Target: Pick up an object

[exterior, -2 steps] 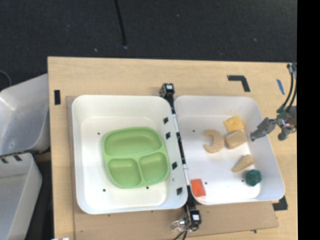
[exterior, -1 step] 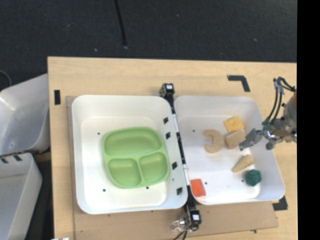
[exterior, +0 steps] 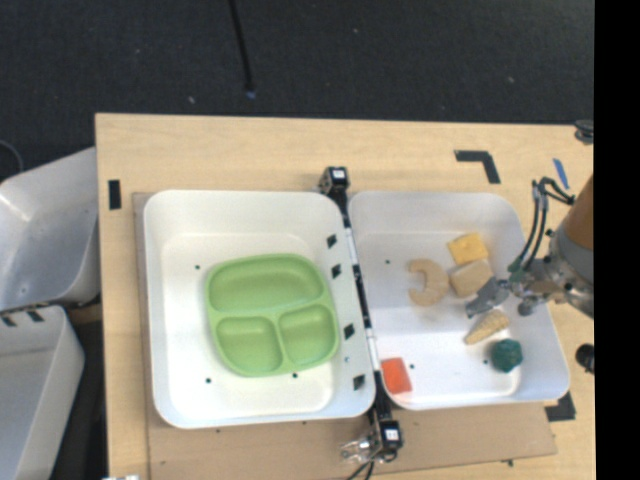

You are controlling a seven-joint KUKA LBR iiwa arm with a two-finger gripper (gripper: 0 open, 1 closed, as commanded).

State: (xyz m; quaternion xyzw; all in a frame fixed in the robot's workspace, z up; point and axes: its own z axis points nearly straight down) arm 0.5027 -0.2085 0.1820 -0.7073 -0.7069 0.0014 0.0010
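Observation:
The right bin (exterior: 430, 213) holds a yellow block (exterior: 466, 247), a tan block (exterior: 470, 278), a tan C-shaped piece (exterior: 430, 281), a pale wedge (exterior: 487, 327), a green ball (exterior: 505, 355) and an orange block (exterior: 396, 375). My gripper (exterior: 503, 301) hangs over the bin's right side, just above the pale wedge and beside the tan block. Its fingers (exterior: 482, 302) are spread, with nothing between them.
The left bin (exterior: 170, 218) carries a green three-compartment tray (exterior: 270, 313). A black clip (exterior: 334, 179) sits at the top of the divider between the bins. The wooden bench (exterior: 250, 148) surrounds both bins, and white containers (exterior: 45, 233) stand at the far left.

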